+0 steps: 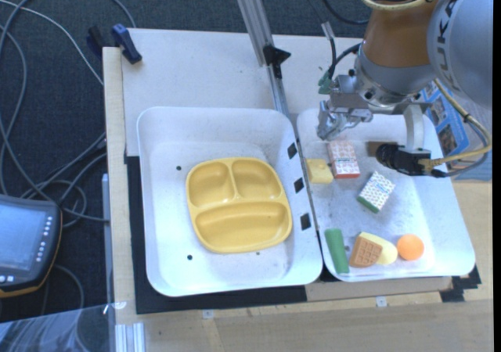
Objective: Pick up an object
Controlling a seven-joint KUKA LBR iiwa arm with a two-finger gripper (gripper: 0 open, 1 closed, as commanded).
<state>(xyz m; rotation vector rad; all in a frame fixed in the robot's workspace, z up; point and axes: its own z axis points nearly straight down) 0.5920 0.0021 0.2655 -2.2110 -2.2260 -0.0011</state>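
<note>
Since no particular object is named, any piece in the right white bin may be taken. Along its near edge a green plastic cylinder, a tan waffle-patterned block and an orange ball are lined up. Farther in, a green-and-white checked box is seen lying askew, apart from the rest. Beyond it a small red-and-white printed carton is found lying flat, just beside a small yellow block near the bin's left wall. Directly behind and above the carton the grey metal gripper is poised; whether it is spread or pressed together cannot be told. The carton, being nearest, is judged the likely target. It is expected to be light, stiff, smooth-faced and easily dented. It is best taken gently across its shorter width, though one side is crowded by the yellow block.
</note>
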